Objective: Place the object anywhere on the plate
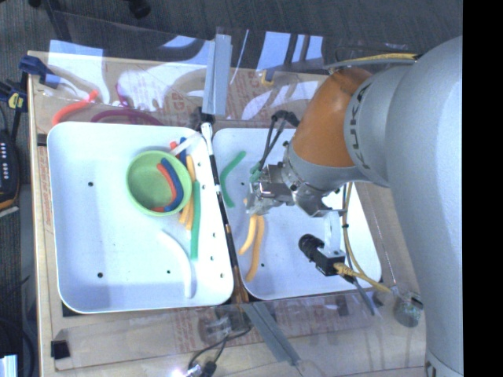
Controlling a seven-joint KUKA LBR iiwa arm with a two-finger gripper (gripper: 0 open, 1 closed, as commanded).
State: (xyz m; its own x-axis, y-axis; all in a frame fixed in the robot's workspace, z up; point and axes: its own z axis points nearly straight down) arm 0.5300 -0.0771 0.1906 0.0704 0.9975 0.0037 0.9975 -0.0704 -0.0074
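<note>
Two smooth white bins (86,234); round green plate (149,183) left.

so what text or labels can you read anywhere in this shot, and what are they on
"KUKA": dark letters running up the grey arm, seen sideways beside the orange band; only partly legible.
Red marks on the clear sheet behind the bins: too blurred and reflective to read.
Nothing readable on the left bin, right bin, green plate or gripper.
</note>
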